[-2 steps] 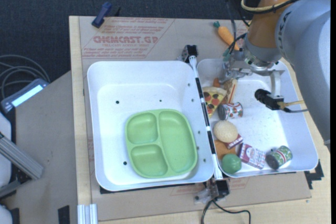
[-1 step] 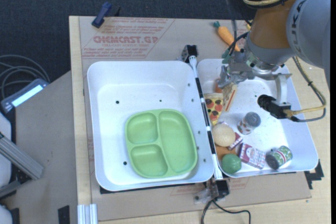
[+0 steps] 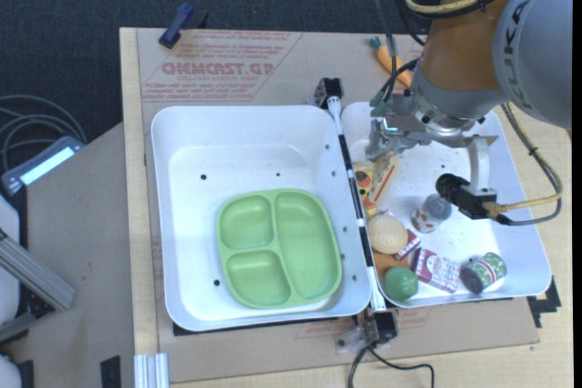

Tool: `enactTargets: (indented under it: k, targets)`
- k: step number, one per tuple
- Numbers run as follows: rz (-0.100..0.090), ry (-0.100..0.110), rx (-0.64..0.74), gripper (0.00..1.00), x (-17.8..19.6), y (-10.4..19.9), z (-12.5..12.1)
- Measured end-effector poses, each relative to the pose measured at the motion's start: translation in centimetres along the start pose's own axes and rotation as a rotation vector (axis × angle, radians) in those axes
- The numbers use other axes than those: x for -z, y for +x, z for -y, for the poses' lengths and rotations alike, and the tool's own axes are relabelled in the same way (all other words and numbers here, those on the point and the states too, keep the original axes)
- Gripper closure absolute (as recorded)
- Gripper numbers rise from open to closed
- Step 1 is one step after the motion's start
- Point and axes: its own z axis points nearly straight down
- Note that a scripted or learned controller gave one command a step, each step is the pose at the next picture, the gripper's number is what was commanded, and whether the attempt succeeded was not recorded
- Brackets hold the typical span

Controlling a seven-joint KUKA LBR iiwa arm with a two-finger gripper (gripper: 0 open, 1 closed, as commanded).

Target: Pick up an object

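Note:
The right bin holds several small things. A yellow and red packet lies near its left wall. Below it are a cream round item, a green ball and an orange piece. A small jar with a grey lid, a red and white carton and a green-labelled can lie further right. My gripper hangs low over the bin's upper left part, just above the top end of the packet. The wrist hides what lies under it.
The left bin holds a green divided plate. An orange carrot-like item lies on the bench behind the right bin. A blue object rests at the bench's far left corner. A black clip sits where the bins meet.

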Motion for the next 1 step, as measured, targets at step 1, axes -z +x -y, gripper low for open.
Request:
enactTargets:
  k: [1]
  targets:
    - [0.001, 0.000, -0.001, 1.00, -0.33, 0.78, 2.19]
